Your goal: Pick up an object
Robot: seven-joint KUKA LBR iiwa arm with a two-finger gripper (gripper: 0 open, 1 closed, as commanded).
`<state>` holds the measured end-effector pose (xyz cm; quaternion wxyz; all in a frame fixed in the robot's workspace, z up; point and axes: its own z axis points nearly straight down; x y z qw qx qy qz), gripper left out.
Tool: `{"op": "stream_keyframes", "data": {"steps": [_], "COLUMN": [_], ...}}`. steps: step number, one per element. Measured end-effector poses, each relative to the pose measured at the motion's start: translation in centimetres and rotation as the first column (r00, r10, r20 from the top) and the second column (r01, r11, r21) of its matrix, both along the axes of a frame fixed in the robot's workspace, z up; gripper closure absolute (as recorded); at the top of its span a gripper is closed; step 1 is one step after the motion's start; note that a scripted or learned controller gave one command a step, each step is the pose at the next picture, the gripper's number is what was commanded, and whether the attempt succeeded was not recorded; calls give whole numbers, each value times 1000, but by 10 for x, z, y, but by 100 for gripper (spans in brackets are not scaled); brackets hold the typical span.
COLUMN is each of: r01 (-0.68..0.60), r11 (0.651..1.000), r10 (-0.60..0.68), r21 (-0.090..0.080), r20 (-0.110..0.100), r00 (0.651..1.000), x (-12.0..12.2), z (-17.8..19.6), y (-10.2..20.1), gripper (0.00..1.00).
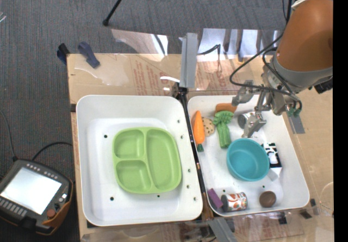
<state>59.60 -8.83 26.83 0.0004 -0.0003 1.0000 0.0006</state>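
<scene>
Nearest the camera, along the right bin's [296,155] front edge, lie a small can [235,201] and a brown ball [267,198], close to the table's [119,69] front right corner. Behind them sits a teal bowl [247,159], with a black-and-white box [272,155] touching its right side. Toward the bin's back left stand a carrot [198,126], a green toy [222,126] and an orange piece [224,108]. The pincer [253,122] hangs over the bin's back middle, just behind the bowl; its fingers look slightly parted with nothing between them. A green divided plate [147,159] rests in the left bin [89,126].
</scene>
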Motion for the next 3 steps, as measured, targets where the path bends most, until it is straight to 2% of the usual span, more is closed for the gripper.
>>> {"op": "stream_keyframes", "data": {"steps": [1,2,3], "r01": [-39,13,9], "r11": [999,1000,1000], "r10": [39,-13,-9], "r21": [3,0,0], "r20": [-16,6,14], "r00": [999,1000,1000], "x": [25,50,52], "z": [-156,-178,-166], "y": [-4,-8,-6], "gripper": [0,0,100]}}
